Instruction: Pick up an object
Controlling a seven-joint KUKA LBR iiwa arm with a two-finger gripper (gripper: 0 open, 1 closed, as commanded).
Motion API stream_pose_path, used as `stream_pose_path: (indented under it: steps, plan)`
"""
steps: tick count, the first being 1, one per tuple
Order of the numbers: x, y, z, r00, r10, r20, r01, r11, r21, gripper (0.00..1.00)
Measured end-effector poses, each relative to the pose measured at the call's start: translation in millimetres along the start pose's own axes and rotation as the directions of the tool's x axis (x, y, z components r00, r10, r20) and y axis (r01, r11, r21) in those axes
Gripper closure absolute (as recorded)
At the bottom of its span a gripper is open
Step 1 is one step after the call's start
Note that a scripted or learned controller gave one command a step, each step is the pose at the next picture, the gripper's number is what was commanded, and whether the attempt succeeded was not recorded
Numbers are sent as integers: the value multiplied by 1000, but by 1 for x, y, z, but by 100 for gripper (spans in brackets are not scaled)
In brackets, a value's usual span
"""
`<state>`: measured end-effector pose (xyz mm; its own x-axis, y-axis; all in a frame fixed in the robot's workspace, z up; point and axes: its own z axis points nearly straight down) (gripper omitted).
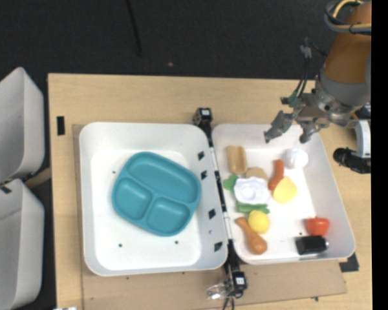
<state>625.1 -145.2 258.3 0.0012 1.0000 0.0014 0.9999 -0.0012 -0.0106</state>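
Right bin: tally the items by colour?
In the right bin:
Yellow: 2, the lemon and the yellow piece
Red: 2, the tomato and the sausage
White: 2, the fried egg and the small white piece
Tan or orange: 2, the bread roll and the drumstick
Black: 1, the black block
Total: 9

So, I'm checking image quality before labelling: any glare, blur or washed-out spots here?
Camera view: soft overall, small toys lack crisp edges; the right bin floor is bright enough that the white egg toy nearly blends in; the tool looks slightly smeared; the teal plate reads cleanly, no hard glare.
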Motion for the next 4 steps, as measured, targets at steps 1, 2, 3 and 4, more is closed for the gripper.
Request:
stream_pose_path:
  steps: [1,2,3,4]
  plan:
    - [0,2,-6,1000,-2,1,2,1000,-10,0]
    - [3,4,58,1000,-2,2,2,1000,-5,0]
    - [3,-3,104,1000,0,2,0,1000,-5,0]
    - [3,-2,158,1000,3,2,-3,1000,-7,0]
